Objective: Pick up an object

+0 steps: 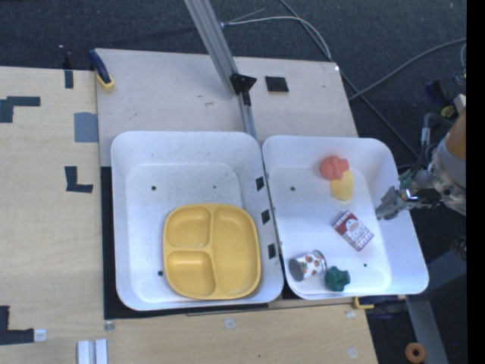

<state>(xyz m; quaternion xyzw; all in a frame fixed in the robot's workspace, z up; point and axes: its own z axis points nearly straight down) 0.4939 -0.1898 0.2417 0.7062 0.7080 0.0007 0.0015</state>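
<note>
The right bin (303, 154) holds several small objects: a pink lump (333, 167), a yellow piece (342, 186) touching it, a red and white packet (353, 230), a small printed can (307, 265) lying on its side and a green toy (337, 279). My gripper (391, 204) hangs at the bin's right rim, right of the packet and apart from every object. Nothing shows between its fingers.
The left bin (136, 158) bears a yellow divided plate (211, 251) in its front half. A slanted metal pole (216, 36) rises behind the bins. Cables lie on the dark floor at the back and right.
</note>
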